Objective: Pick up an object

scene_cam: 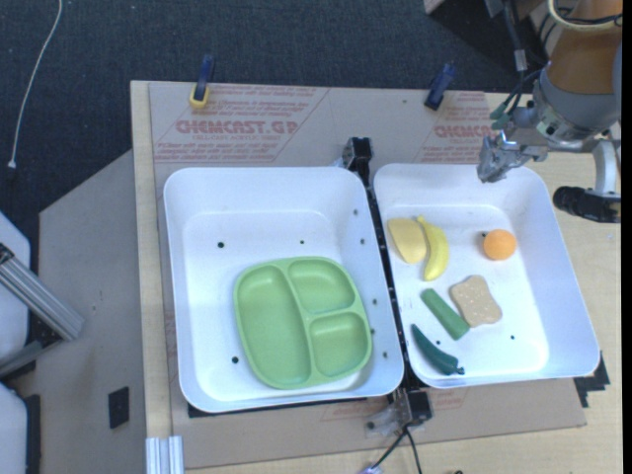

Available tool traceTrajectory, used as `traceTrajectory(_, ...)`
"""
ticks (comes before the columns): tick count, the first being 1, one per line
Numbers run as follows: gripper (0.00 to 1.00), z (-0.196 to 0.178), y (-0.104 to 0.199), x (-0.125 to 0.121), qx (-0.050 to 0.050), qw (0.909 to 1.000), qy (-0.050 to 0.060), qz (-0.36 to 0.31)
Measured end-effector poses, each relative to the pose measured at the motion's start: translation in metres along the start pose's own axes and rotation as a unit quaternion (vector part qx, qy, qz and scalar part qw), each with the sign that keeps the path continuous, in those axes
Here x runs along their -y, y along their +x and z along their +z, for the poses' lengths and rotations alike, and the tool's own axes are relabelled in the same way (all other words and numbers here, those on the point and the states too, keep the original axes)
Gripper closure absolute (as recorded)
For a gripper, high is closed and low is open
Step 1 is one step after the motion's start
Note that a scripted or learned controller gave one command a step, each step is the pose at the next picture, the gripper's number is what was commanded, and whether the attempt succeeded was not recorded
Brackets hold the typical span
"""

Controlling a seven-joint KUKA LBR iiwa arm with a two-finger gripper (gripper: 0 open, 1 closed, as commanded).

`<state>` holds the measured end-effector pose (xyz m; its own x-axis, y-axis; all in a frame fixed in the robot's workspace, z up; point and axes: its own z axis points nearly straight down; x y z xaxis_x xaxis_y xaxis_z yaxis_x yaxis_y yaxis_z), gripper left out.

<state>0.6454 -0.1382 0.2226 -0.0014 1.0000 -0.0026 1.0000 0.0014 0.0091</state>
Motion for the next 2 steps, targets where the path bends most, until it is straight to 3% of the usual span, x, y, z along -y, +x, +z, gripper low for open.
traceTrajectory(1,1.00,0.004,0.000,-0.001,0.000,1.0000,0.003,0.000)
traceTrajectory(2,1.00,-0.007,0.049,0.019,-0.002,1.0000,0.006,-0.001)
